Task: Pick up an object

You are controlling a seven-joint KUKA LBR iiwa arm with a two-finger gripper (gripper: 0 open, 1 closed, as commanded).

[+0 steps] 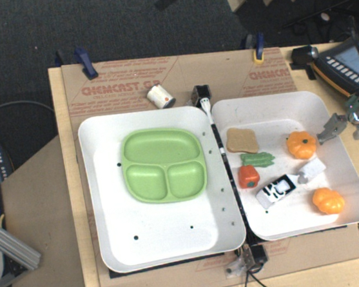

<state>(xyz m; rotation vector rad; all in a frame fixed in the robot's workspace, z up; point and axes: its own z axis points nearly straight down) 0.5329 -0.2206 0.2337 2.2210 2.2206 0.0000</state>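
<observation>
The right bin (279,109) holds several small objects. A tan bread slice (241,140) lies at its upper left, with a green pod (258,159) and a red pepper (248,176) just below it. One orange pumpkin (302,145) sits right of centre and a second orange pumpkin (328,200) sits near the front right corner. A black-and-white block (277,189) and a small pale grey piece (311,170) lie between them. My gripper (341,127) hangs over the bin's right rim, just right of the upper pumpkin and apart from it.
The left bin (112,232) carries a green divided plate (162,164). A white cylinder (160,96) lies on the cardboard behind the bins. Blue and yellow clamps hold the board's far edge. Cables and a device sit at the far right.
</observation>
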